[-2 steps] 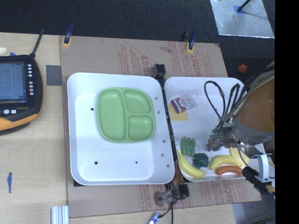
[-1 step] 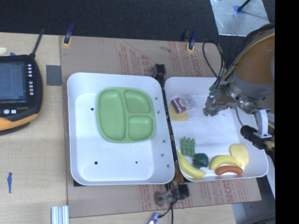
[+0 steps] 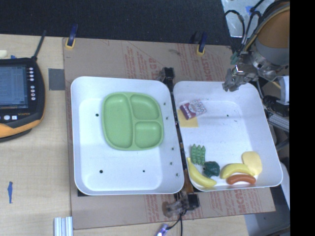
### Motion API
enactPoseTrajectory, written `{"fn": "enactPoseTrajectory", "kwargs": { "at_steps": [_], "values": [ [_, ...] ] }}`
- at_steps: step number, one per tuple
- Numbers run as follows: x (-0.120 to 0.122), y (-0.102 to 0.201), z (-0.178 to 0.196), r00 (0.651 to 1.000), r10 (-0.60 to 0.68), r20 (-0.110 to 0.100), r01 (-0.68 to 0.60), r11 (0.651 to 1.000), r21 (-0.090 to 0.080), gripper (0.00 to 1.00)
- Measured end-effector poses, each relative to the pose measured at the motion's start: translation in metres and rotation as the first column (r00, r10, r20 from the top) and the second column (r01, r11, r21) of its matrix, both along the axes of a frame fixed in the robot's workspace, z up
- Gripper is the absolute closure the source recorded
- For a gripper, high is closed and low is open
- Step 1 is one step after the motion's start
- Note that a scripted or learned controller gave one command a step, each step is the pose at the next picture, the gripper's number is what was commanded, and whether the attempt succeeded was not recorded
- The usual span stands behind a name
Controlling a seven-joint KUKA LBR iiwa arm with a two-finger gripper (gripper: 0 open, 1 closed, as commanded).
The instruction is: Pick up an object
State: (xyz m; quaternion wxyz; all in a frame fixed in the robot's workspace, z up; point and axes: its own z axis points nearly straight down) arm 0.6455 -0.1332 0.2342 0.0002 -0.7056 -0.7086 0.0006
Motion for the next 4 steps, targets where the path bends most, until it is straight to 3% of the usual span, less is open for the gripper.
{"fn": "enactPoseTrajectory", "kwargs": {
  "at_steps": [1,2,3,4],
  "values": [
    [-0.059,0.081,-0.043,1.000,0.001,-0.005,-0.001,1.000,0.001,0.00],
    [-0.057,-0.003,-0.143,1.000,0.000,-0.004,0.000,1.000,-0.002,0.00],
    [-0.056,-0.004,-0.132,1.000,0.002,-0.004,-0.002,1.000,-0.002,1.00],
    [-0.058,0.037,-0.020,1.000,0.000,0.000,0.000,1.000,0.001,1.00]
  ]
}}
